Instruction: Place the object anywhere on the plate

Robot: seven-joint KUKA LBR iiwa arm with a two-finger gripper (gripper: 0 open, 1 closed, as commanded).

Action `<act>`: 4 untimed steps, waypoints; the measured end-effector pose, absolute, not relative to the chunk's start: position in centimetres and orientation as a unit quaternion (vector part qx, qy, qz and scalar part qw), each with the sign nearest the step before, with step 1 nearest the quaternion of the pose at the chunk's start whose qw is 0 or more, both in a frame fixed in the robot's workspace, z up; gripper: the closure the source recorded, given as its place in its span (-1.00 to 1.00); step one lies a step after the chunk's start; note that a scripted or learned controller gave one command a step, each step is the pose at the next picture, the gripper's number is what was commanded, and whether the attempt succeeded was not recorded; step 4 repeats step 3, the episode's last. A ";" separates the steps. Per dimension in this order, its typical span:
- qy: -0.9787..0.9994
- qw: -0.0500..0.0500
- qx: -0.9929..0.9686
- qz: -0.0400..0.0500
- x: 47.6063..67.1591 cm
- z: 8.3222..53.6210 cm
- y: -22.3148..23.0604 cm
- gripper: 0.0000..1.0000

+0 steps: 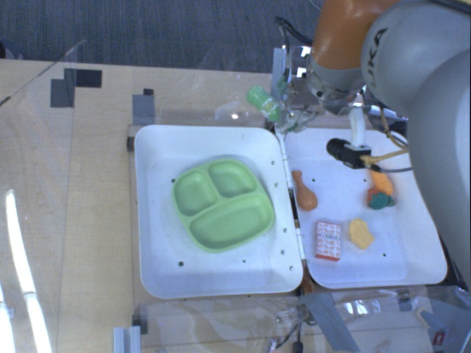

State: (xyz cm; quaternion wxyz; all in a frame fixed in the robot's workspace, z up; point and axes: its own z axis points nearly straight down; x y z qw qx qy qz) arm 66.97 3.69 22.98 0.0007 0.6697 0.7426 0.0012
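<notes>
Green plate (224,204) (three wells) in left bin (151,219) | drumstick (302,190), carrot (380,186) in right bin (412,263)

One fixed overhead camera slants down on both bins (221,285).

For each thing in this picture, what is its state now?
Green plate: flat in the left bin, its compartments bare.
Green object: lifted at the gripper, above the bins' far edge.
Orange drumstick: lying in the right bin.
Red-and-white block: lying flat.
Yellow piece: lying flat.
Carrot: lying by the arm.
</notes>
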 end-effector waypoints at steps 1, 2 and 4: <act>0.791 0.001 0.612 0.001 65.6 23.2 5.5 1.00; 0.825 0.000 0.565 0.000 58.9 18.8 5.6 1.00; 0.825 0.000 0.565 0.001 59.0 18.8 5.6 -1.00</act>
